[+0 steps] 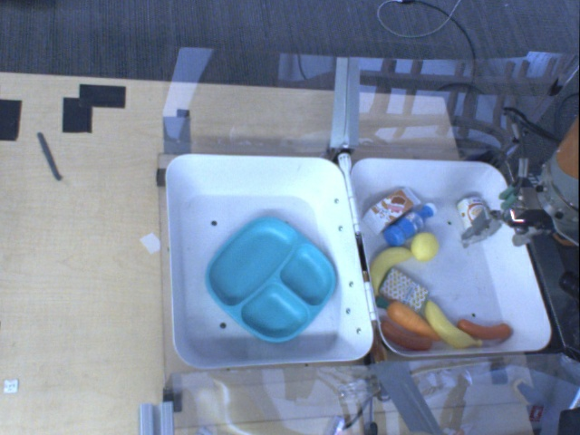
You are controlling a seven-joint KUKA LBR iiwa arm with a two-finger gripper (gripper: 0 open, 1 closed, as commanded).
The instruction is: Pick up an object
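You see a sky-blue divided plastic plate [272, 279] in the left white bin [190, 333]; yellow bananas [449, 326], an orange carrot [406, 318] right.

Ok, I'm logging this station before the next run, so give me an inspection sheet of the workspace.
Surface: wooden bench bearing two white bins side by side.
Job's things: right bin holds a blue bottle, lemon, two bananas, carrot, sausage, a small can, a patterned packet.
Clutter: left bin holds a blue divided plate; grey pen and black tape marks on the bench.
Grippers: gripper over the right bin beside the can, holding nothing visible.
Cables: thin cable on the floor.
Surroundings: dark carpet.
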